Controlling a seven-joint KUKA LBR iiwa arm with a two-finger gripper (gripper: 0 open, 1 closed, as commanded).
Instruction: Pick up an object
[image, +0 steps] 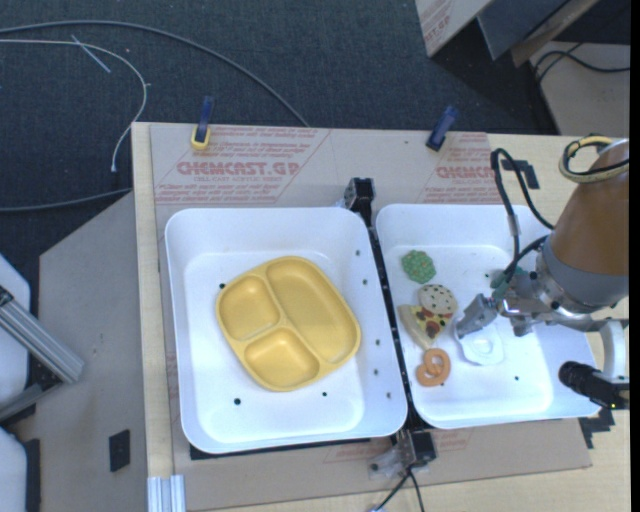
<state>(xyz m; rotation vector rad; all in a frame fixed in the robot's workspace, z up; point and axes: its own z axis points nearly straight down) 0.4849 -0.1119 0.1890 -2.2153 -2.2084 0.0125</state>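
Over the right bin (530, 400), just right of the cookie (436, 298), my jaws (478, 322) hung; whether open or shut, I could not tell. Nothing was lifted; the pick remained undone.

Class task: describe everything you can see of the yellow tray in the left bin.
The yellow tray is a rounded, glossy dish that looks like plastic, moulded into three compartments: a long one along its upper right side, a smaller one at upper left, and one at the bottom. All three look bare. It lies flat and right side up, turned at a slant, near the middle of the left bin, resting on the bin's white floor. Nothing else touches it.
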